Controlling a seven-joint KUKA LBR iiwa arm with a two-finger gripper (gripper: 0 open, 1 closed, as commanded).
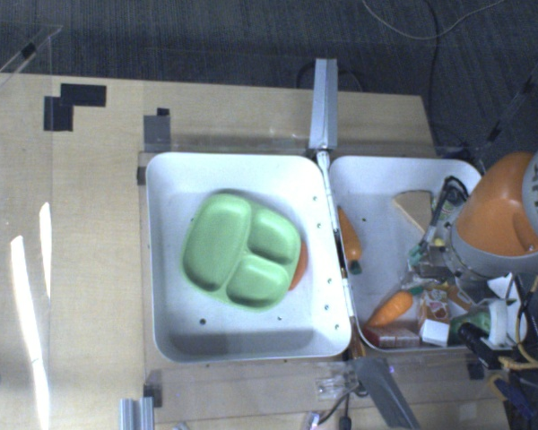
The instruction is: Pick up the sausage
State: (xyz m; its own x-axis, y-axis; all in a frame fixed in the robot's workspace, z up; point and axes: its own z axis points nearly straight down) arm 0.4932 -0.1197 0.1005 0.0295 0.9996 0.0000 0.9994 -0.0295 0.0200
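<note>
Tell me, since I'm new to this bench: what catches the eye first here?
A green three-compartment plate lies in the middle of the left bin, with something orange peeking out at its right edge. The arm's orange band hangs over the right bin, where a carrot and a dark red sausage crowd its near corner.

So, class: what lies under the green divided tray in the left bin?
An orange edge peeks out from beneath the green divided tray on its right side, in the left bin. The tray covers the rest, so its shape and identity cannot be told.
</note>
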